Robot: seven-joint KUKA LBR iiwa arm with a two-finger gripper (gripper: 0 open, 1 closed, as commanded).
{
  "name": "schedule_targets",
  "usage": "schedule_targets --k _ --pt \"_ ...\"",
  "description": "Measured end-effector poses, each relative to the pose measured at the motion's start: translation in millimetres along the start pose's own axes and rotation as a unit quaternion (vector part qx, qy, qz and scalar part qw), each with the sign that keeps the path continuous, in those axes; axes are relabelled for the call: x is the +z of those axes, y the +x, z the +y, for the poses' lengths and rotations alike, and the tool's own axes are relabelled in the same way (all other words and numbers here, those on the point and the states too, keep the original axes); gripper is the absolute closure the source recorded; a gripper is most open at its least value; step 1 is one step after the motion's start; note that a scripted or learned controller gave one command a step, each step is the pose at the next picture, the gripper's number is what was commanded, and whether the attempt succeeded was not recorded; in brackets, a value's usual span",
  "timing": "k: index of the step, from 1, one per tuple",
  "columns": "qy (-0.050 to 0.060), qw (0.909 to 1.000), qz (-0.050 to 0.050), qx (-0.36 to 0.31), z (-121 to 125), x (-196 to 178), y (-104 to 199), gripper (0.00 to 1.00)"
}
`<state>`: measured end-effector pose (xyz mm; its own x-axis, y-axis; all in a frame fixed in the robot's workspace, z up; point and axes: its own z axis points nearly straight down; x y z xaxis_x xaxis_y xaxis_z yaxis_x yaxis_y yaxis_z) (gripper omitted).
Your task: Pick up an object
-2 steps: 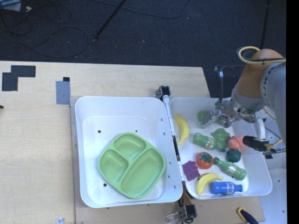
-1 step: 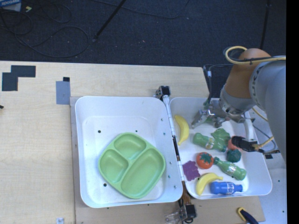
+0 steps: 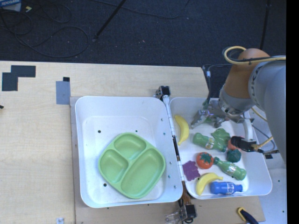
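Observation:
The right bin (image 3: pixel 261 183) holds several toy items. A yellow banana (image 3: pixel 182 128) lies by its left wall. Next to it are a green bottle (image 3: pixel 203 140) and a green leafy piece (image 3: pixel 220 136). Lower down lie a red tomato (image 3: pixel 204 160), a purple piece (image 3: pixel 190 170), a second banana (image 3: pixel 207 181), a blue bottle (image 3: pixel 226 187) and another green bottle (image 3: pixel 231 168). My gripper (image 3: pixel 205 120) hangs low over the bin's far part, just above the green bottle and the leafy piece. Its fingers are spread open with nothing between them.
The left bin (image 3: pixel 88 125) holds a light green divided plate (image 3: pixel 132 165). A dark green round piece (image 3: pixel 234 156) and an orange bit (image 3: pixel 231 145) lie near the right bin's right side. The arm (image 3: pixel 261 85) and its cables cover that bin's far right corner.

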<state>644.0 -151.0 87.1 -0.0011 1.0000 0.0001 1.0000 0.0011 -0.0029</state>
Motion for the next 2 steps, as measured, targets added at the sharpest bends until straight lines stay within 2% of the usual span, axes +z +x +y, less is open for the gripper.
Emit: schedule_targets --k 2 --pt "-0.001 1.0 0.0 0.0 0.2 0.5 -12.2 0.0"
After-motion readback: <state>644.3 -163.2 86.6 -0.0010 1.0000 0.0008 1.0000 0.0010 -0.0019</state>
